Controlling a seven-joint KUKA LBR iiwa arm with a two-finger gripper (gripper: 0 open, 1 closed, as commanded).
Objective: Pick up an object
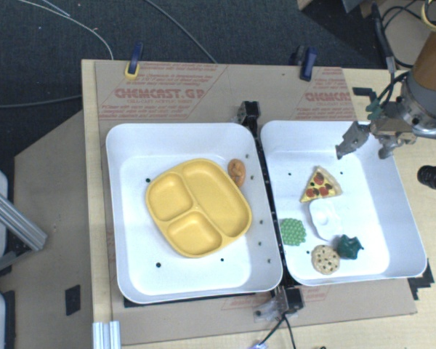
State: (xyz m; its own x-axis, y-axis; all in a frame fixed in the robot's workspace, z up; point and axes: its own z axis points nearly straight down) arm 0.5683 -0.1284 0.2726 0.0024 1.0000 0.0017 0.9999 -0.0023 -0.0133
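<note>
Dark carpet surrounds the desk (102, 195), which is covered by a brown board with red print, and two shallow white bins lie on it side by side.

Nearest to the camera, in the front of the right bin (400, 217), there is a round cookie (325, 259) with dark spots. Just beside it, to the right, lies a small dark green toy (348, 246). A little further back a round green piece (293, 231) with a bumpy surface sits close to the left wall of this bin. Next to it is a white object (325, 215), hard to see against the white floor. Behind that lies a toy pizza slice (320, 185), yellow with red spots, and its tip points away from the camera.

In the left bin (123, 217) a yellow tray (198, 206) with three compartments lies flat and turned at an angle. A small brown object (236, 171) touches its far right edge.

Further back, over the far right corner of the right bin, hang the jaws (368, 145) of the grey arm, which enters from the right. The two fingers are spread wide and there is nothing between them. They are well apart from the pizza slice.

At the far edge of the board there are two clamps, one with yellow (134, 62) and one blue (306, 62).
</note>
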